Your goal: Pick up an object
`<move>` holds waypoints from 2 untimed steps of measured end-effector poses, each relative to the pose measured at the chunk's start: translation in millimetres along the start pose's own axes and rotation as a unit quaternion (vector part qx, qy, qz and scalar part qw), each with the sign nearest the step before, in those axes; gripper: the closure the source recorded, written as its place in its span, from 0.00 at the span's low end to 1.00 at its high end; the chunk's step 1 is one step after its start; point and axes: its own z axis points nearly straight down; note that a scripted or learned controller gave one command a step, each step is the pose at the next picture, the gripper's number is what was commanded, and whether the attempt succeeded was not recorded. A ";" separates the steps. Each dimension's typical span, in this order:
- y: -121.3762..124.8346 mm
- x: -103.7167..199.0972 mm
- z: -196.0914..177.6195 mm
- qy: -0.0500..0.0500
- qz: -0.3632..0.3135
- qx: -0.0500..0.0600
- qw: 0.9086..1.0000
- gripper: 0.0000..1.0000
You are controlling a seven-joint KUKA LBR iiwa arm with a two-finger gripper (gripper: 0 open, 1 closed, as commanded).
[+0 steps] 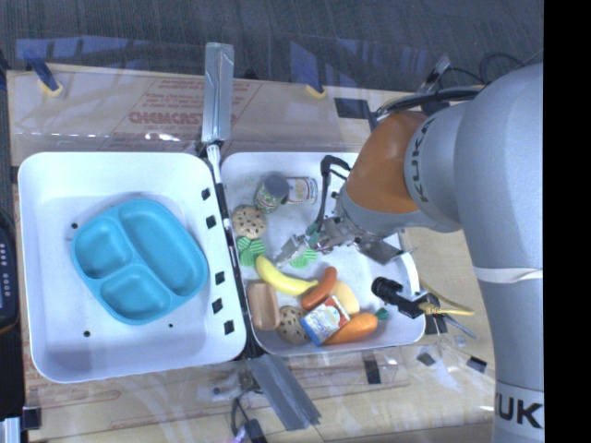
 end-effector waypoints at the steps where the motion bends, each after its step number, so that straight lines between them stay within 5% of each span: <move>1: -26.9 23.3 0.2 0.000 -0.010 0.000 1.000 0.00; 2: -23.6 -52.9 -61.2 -0.003 0.040 -0.003 0.999 0.00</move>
